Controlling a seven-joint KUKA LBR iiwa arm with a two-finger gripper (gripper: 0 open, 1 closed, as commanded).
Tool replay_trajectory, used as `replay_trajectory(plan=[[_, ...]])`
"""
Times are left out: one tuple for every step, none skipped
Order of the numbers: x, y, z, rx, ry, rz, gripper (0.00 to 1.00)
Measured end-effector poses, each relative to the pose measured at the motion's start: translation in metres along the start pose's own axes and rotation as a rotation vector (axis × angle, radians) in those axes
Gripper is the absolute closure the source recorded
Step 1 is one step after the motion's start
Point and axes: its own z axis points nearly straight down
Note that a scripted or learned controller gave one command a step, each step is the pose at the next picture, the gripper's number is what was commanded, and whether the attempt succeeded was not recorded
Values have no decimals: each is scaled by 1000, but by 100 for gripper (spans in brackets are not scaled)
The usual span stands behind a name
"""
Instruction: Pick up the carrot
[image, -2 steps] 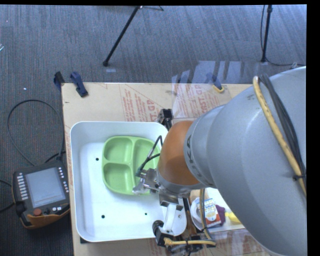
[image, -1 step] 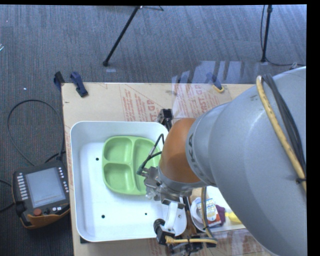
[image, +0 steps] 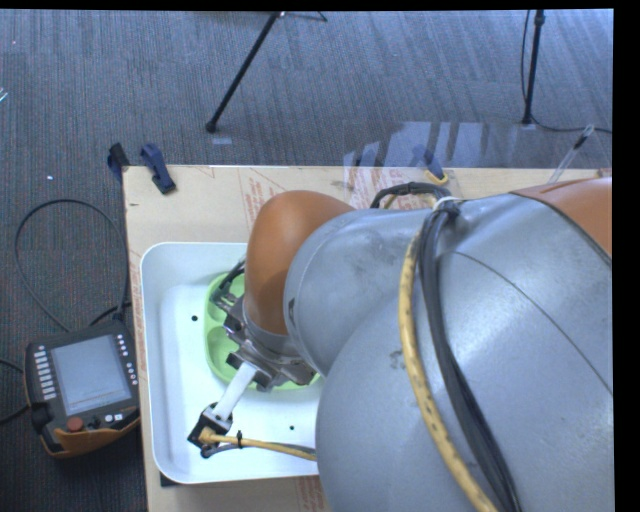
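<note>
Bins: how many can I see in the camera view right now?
1. A white bin sits at the left, partly under the arm; the arm may be hiding another bin to its right.

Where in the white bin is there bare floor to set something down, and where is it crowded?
Free: the floor strip between the left wall of the white bin and the green dish, and the bare bench beyond the bin's far rim. Crowded: the bin's middle and right, under the arm.
</note>
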Motion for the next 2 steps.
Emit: replay_trajectory(plan=[[-1, 1, 1, 0, -4, 0, 0], [-27, 0, 93, 4, -3, 76, 0]])
